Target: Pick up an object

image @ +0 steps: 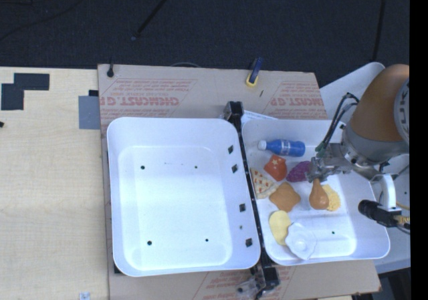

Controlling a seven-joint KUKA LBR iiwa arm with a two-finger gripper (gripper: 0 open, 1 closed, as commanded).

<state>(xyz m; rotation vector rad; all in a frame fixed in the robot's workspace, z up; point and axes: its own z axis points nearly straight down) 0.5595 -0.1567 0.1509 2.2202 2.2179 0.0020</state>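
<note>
I see the left bin (127, 158) well to the gripper's left. In the right bin (374, 245), the objects lie left of and under the gripper: pizza slice (261, 185), yellow piece (279, 225), red piece (275, 168), bottle (284, 147), brown piece (285, 197), purple piece (299, 171). The gripper (319, 170) hangs just above the drumstick (319, 196), which lies directly below it, apart. I cannot tell the tool's state.

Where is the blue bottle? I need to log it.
The blue bottle lies on its side near the far edge of the right bin, just above the red toy.
</note>
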